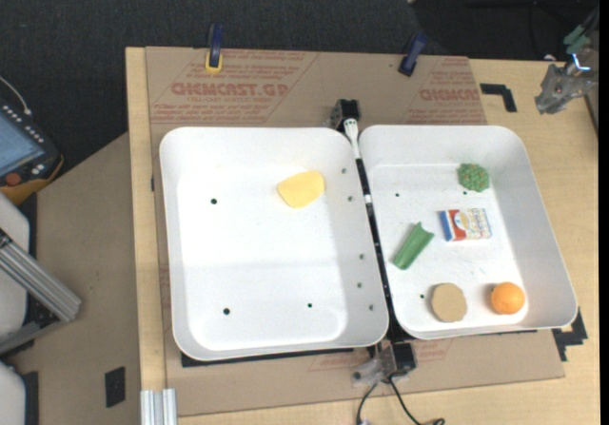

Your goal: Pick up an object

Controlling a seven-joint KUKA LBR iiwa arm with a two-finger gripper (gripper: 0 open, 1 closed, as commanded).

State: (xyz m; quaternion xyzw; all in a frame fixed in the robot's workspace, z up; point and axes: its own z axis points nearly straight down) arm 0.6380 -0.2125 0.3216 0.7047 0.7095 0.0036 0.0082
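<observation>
Overhead, the gripper [563, 88] hangs at the frame's right edge, just past the far right corner of the right bin [535, 187]. It is partly cut off by the frame and too small and blurred to tell whether it is apart or together.

All six objects lie well apart from it, nearer the camera and to its left in the view. Closest is a green bumpy lump [473, 177] in the right bin's far part. Just beyond that, further from the gripper, lies a small box [465, 224], white with red and blue print too fine to read. Beside the box, on the side away from the gripper, is a flat green wedge [412, 246], tilted. An orange ball [508, 299] and a tan disc [447, 302] sit along the bin's near wall, side by side and not touching.

Farthest from the gripper, a pale yellow piece [301, 189], rounded and smooth, rests alone in the left bin [190, 252].

Both bins stand on a cardboard sheet [143, 223] with red lettering, partly covered by the bins. Two blue clamps [215, 48] grip its far edge. A cable [381, 404] runs off the lower frame edge.
</observation>
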